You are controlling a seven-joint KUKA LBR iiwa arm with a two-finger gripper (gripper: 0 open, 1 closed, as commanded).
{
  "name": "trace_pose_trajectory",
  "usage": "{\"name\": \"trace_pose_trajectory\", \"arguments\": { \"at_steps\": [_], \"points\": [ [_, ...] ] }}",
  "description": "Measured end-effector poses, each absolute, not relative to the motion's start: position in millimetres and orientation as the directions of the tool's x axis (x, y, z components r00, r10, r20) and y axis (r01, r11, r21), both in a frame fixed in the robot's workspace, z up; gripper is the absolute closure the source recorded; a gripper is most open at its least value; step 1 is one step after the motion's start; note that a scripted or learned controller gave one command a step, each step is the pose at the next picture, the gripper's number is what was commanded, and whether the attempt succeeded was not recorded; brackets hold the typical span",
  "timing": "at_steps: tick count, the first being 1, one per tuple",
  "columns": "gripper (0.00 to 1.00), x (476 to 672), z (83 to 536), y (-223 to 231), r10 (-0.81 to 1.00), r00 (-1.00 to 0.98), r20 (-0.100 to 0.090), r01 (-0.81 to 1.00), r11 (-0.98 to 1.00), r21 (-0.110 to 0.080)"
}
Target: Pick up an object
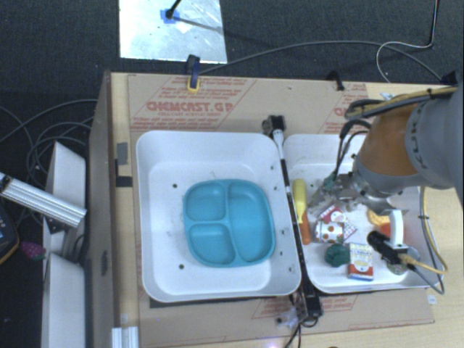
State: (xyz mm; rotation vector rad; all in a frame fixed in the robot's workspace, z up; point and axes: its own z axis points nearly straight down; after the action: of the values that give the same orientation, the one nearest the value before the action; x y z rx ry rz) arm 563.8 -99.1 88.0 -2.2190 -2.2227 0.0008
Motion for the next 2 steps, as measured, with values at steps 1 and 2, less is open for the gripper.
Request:
{"name": "trace_pose_trajectory", "arguments": {
  "at_steps": [1, 2],
  "points": [
    [1.00, 565.2, 99.2, -99.1, 1.000, -0.003, 0.000, 1.000, 0.003, 0.003],
    [0.00, 565.2, 99.2, -99.1, 1.000, -0.003, 0.000, 1.000, 0.003, 0.003]
  ]
}}
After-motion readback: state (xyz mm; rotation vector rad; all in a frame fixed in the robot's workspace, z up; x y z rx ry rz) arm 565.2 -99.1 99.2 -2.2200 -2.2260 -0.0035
